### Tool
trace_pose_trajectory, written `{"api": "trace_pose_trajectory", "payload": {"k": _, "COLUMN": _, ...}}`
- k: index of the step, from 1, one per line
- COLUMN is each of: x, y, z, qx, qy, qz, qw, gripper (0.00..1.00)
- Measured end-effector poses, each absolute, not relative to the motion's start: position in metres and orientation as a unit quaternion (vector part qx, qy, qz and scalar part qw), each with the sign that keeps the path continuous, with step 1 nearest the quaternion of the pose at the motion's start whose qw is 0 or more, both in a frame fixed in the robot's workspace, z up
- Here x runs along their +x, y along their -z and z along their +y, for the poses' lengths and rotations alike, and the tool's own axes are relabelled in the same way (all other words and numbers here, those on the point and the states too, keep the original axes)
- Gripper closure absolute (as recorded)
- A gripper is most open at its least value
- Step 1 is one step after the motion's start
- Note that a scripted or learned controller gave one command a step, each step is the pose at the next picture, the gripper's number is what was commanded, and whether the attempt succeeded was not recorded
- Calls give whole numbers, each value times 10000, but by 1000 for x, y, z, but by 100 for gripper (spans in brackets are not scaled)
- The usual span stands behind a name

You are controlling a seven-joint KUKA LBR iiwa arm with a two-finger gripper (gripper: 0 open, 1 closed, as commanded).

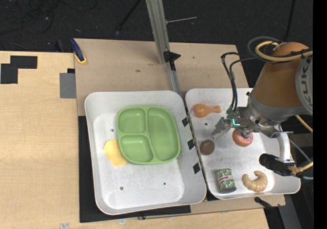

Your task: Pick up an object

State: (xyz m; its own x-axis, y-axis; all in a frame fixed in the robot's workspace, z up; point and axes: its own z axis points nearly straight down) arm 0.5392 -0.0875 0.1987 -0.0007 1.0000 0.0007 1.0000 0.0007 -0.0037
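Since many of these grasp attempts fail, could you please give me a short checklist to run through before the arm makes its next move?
1. End effector is over the right bin, where the loose objects lie: ok.
2. A target sits close by: the pink donut lies right beside the end effector: ok.
3. Donut between the fingers: cannot tell, the wrist hides that spot.
4. Neighbours stand apart from the donut: brown round piece, orange drumstick, green can and croissant each lie separately: ok.
5. Left bin holding the green divided plate and yellow piece is away from the arm: ok.
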Motion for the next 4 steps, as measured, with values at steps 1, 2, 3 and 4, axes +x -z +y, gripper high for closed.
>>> {"api": "trace_pose_trajectory", "payload": {"k": 1, "x": 540, "y": -199, "z": -88, "qx": -7069, "qy": -6, "qz": -7074, "qw": 9, "gripper": 0}}
{"api": "trace_pose_trajectory", "payload": {"k": 2, "x": 531, "y": -153, "z": -86, "qx": -7071, "qy": -23, "qz": -7071, "qw": 35, "gripper": 0}}
{"api": "trace_pose_trajectory", "payload": {"k": 3, "x": 538, "y": -101, "z": -92, "qx": -7073, "qy": -21, "qz": -7069, "qw": 29, "gripper": 0}}
{"api": "trace_pose_trajectory", "payload": {"k": 4, "x": 541, "y": -94, "z": -92, "qx": -7076, "qy": 21, "qz": -7066, "qw": -26, "gripper": 0}}
